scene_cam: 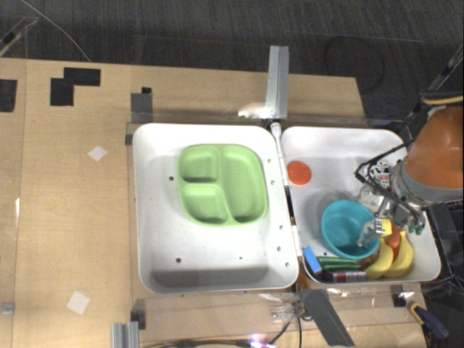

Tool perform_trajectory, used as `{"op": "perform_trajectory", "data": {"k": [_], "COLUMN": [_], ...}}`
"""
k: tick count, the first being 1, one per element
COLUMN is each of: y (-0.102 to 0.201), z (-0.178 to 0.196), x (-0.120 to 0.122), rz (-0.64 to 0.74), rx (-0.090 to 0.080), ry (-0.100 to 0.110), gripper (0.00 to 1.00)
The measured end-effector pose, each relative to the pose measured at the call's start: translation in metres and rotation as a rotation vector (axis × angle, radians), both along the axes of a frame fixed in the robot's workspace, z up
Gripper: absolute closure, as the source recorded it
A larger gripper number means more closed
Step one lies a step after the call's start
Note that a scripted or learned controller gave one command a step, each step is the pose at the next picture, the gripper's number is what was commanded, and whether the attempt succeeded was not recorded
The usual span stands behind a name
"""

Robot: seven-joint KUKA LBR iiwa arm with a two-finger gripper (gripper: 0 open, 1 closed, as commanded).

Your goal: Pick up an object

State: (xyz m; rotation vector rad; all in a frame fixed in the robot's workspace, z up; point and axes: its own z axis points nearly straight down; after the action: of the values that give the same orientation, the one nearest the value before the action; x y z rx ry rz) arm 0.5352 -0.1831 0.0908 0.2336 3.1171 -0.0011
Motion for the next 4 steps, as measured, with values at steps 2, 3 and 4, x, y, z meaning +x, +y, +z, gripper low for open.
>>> {"op": "perform_trajectory", "data": {"k": [2,3,4], "y": [-0.023,-0.021,0.044], "z": [0.028,0.126,0.008], "x": [-0.022,0.036,0.072], "rz": [-0.139,-0.107,-0.192], "rx": [-0.011,0.000,0.004], "ry": [-0.068,-0.001,0.000], "gripper": [1.00,1.00,1.00]}}
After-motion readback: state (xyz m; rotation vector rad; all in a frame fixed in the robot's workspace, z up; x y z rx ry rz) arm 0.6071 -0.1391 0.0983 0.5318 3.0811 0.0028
